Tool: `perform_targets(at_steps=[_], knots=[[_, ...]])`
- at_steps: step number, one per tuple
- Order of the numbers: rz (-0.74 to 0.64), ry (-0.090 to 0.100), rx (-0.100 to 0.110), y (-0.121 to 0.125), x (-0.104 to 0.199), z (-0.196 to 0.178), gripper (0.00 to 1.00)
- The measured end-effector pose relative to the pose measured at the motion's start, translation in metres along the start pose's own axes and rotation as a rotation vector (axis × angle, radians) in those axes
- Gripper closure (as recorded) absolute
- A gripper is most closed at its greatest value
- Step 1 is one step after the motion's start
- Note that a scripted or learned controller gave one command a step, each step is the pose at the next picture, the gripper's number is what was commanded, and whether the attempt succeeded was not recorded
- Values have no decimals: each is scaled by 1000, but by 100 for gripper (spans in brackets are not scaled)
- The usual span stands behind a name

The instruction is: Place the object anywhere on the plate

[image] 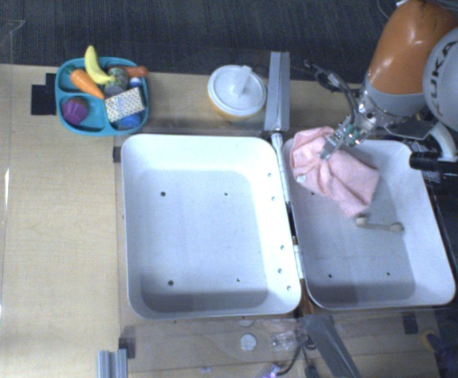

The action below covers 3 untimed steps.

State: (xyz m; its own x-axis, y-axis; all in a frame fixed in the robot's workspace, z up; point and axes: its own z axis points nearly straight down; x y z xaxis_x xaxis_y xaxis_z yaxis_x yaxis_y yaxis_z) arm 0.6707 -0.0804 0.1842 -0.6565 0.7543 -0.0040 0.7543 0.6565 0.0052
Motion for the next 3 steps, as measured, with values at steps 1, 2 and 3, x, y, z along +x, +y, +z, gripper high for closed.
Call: perform_targets(at_steps=[1, 2, 3], knots=[[-4, 0, 0, 3, -1, -40, 100], [-406, 1, -1, 24, 45, -48, 100], [-805, 1, -2, 54, 79, -47, 100]])
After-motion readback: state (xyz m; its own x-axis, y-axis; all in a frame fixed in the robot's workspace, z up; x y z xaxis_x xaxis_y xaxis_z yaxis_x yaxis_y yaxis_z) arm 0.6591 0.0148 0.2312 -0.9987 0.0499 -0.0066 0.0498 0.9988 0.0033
